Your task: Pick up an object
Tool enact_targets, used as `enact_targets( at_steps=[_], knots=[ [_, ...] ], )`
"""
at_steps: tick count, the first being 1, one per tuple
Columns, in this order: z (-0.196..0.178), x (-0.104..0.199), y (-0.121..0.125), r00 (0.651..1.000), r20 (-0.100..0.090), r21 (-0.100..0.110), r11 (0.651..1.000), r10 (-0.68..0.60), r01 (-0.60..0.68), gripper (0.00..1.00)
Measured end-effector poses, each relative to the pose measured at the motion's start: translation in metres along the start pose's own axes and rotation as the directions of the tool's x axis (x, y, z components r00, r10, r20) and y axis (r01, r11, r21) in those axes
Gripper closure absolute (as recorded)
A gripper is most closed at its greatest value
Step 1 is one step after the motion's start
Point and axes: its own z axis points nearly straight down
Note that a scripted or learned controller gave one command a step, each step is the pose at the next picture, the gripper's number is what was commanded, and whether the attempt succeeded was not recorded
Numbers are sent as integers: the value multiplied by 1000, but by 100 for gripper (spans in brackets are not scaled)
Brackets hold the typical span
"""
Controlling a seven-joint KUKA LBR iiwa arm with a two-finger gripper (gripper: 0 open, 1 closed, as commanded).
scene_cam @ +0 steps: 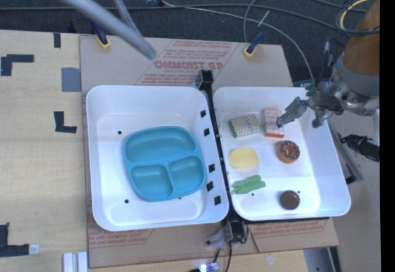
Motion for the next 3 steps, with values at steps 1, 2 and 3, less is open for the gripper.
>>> enact_targets(
  at_steps=[1,2,3],
  knots=[
    [-6,0,2,1000,2,-11,1000,-3,3,0],
    [57,6,0,1000,1,-6,1000,-4,4,0],
    [103,7,-6,1000,2,-7,1000,-3,3,0]
  ],
)
